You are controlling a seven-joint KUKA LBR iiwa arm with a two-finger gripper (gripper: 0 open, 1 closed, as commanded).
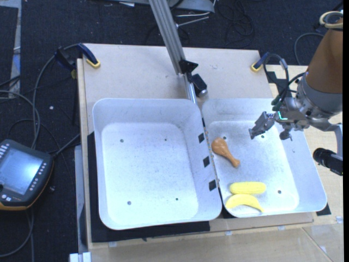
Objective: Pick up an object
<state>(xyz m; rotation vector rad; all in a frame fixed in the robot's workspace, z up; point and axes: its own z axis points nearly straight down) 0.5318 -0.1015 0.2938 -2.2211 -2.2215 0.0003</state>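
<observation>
Three toys lie in the right bin [283, 171]: a brown drumstick [224, 152] near its left wall, a yellow corn cob [248, 188] toward the front, and a yellow banana [244, 202] just in front of the cob. My gripper [272, 130] hovers over the bin's back half, to the right of and behind the drumstick. Its two dark fingers stand apart with nothing between them, so it is open.
The left bin [147, 162] sits alongside, sharing a raised middle edge with dark clips [207, 160]. A slanted metal pole [172, 31] rises behind the bins. Yellow clamps [91, 63] mark the bench's back corners. A teach pendant [19, 173] lies on the floor at left.
</observation>
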